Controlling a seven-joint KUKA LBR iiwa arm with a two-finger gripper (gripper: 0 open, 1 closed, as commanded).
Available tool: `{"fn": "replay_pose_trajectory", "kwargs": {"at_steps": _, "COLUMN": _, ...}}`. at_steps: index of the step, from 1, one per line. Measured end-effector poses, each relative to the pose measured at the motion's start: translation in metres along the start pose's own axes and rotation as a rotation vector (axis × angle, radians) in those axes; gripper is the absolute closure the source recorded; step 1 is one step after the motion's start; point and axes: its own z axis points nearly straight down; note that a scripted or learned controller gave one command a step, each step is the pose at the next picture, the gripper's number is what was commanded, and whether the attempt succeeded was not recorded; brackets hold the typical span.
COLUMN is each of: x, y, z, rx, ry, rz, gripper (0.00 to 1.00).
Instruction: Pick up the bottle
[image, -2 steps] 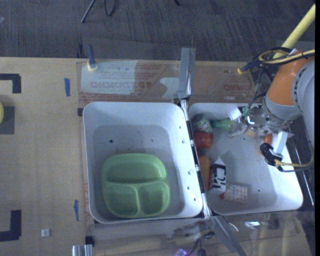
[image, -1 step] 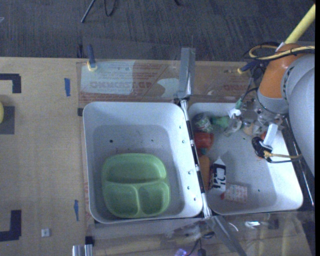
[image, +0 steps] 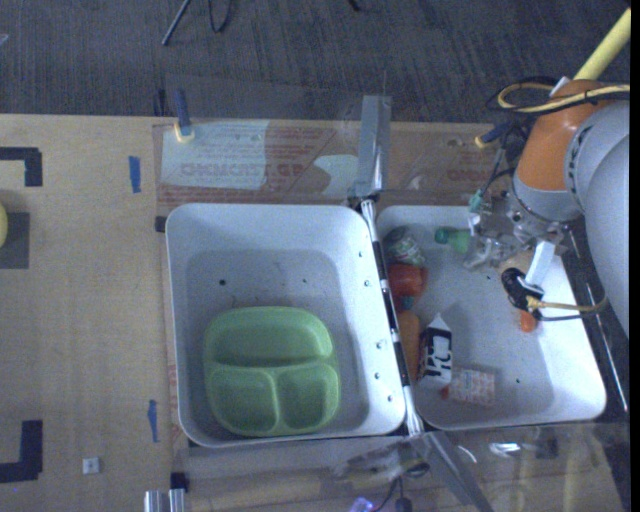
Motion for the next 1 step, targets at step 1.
{"fn": "replay_pose_trajectory", "kwargs": {"at_steps": 1, "x": -0.0248, "y": -0.0115, "z": 0.007, "rx": -0.039, "ry": 0.01, "rz": 0.063, "gripper": 1.0}}
